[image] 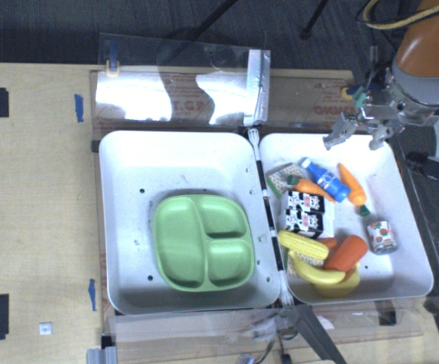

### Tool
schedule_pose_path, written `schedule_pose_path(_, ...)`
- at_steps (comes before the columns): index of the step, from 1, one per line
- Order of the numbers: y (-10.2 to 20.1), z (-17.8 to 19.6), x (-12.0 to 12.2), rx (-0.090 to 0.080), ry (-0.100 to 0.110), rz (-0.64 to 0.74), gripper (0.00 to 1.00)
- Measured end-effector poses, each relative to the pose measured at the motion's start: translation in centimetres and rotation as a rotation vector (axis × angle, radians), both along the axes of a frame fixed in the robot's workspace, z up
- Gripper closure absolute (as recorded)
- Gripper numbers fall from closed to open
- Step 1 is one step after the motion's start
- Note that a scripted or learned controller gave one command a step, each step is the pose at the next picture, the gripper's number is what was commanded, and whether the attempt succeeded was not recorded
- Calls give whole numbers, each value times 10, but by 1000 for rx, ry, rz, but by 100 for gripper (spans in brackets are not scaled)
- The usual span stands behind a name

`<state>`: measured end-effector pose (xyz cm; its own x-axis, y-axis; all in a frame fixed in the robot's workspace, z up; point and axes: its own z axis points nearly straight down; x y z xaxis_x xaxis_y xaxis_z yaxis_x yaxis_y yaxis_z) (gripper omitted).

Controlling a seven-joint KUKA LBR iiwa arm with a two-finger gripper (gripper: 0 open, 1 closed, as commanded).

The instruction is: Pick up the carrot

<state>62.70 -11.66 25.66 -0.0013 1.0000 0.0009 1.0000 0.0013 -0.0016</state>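
Pincer (362,132): positioned above the far right corner of the right-hand shallow white bin (412,268), its two metal fingers (340,133) spread apart with nothing between them. It hangs from the grey arm with the orange band (425,55), which enters from the upper right.

Task item: the slender orange carrot (351,184) lies in the right bin, nearer the camera than the pincer and well apart from it, slanting toward the bin's right wall. Just beside it on the left lies a blue plastic bottle with a white cap (326,179), apparently touching it, though the contact is hard to confirm.

Further contents of the right bin: a black-and-white patterned box (305,211), a yellow corn cob (302,243), a yellow banana (325,274) and a small printed can (380,236).

Left-hand white bin (128,165): holds a green plastic compartment tray (202,240). Both bins sit side by side on the pale wooden counter (37,203).
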Motion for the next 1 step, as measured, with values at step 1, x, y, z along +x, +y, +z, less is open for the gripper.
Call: schedule_pose_path(1,-70,-92,0,-1,1,-155,0)
